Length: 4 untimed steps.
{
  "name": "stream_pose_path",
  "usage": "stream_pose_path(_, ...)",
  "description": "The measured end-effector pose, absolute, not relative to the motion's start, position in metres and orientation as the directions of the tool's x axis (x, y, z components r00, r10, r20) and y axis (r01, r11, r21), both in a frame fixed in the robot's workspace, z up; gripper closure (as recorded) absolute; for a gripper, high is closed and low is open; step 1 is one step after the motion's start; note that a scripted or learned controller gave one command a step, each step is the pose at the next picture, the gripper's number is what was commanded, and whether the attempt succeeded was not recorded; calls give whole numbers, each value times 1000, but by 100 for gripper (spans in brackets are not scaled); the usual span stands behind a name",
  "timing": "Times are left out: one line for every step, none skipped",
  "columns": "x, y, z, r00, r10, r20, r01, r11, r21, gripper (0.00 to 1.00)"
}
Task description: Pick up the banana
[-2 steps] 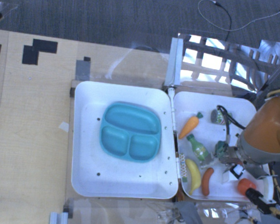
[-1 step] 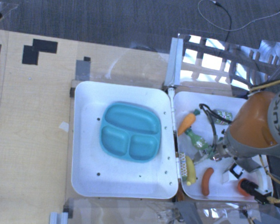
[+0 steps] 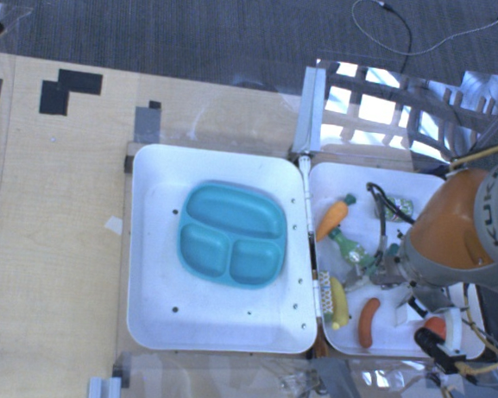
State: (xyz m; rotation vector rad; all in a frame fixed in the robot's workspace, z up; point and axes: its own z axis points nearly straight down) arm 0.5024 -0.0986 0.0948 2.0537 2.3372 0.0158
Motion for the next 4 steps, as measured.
stream_pose_path(488,-15,185,-179,984,-1,984,179,5,0)
stream_pose_path(493,79,184,-264,965,0,965,264,3,0)
stream_pose_path(493,78,184,-264,965,0,965,264,3,0)
stream_pose_path(492,136,92,-208,978,2,978,208,19,0)
